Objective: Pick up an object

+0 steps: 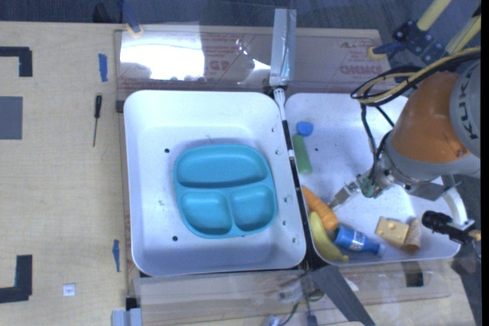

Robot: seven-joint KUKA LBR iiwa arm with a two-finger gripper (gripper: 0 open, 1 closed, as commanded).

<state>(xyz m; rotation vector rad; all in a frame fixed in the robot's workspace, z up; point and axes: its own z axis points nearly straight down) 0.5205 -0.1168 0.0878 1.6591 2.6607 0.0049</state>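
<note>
Near the front rim of the right bin (pixel 336 112), banana (pixel 324 238), carrot (pixel 321 211), blue bottle (pixel 356 240) and wooden block (pixel 399 232) lie clustered; jaws (pixel 345 193) hang spread and empty above the carrot, seemingly poised to descend; blue tray (pixel 223 188) fills the left bin (pixel 145 164).

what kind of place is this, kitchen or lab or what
Most likely a robotics lab bench set up for pick trials, not a kitchen. Two white bins sit side by side on a wooden bench, an industrial arm reaches in, and the banana and carrot look like toy props.
</note>
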